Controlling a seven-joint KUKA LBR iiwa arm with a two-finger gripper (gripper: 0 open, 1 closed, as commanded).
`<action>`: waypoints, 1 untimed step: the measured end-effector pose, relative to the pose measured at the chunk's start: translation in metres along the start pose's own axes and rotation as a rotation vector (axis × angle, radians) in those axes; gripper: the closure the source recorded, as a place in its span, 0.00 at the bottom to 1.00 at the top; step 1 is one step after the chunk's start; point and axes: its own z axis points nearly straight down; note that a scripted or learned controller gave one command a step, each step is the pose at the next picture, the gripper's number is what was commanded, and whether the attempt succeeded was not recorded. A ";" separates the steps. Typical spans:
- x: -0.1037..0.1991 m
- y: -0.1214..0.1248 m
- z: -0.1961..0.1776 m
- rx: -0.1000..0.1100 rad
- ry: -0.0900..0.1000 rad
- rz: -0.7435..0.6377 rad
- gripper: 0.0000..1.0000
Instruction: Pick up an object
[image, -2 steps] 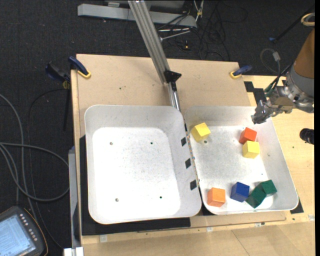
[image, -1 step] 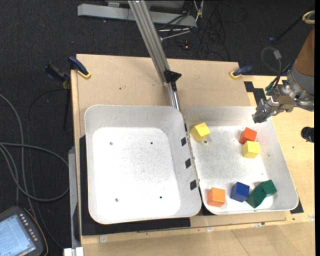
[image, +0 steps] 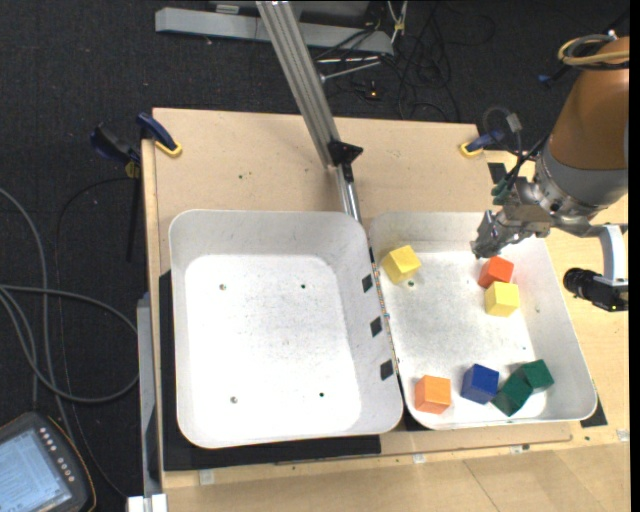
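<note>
Nearest the camera, along the near edge of the right-hand shallow white plastic bin (image: 560, 330), a small orange cube (image: 433, 393) sits close to the bin's near left corner. Just beside it toward the right is a blue cube (image: 481, 383), and past that two dark green cubes (image: 523, 386) lie touching each other near the near right corner.

Further in, toward the bin's right side, a pale yellow cube (image: 501, 298) rests on the floor of the bin, and a red-orange cube (image: 496, 270) sits touching it on the far side. Across the bin, close to its far left corner and the wall shared with the neighbouring bin, a brighter yellow cube (image: 402, 263) stands tilted on its own, well apart from the others.

The left-hand shallow white plastic bin (image: 190, 300) lies alongside, its speckled floor bare.

The dark two-finger gripper (image: 489, 243) hangs low over the far right part of the right bin, just beyond the red-orange cube and very near it; whether it touches the cube cannot be told. How the fingers stand cannot be made out, as the dark metal blurs together. Above it rises the grey arm with its orange band (image: 595, 110).

Both bins rest on a light wooden bench (image: 250, 160), with blue and yellow clamps (image: 155, 135) at its far corners.
</note>
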 end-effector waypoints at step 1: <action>0.049 -0.014 0.001 -0.001 0.000 0.000 1.00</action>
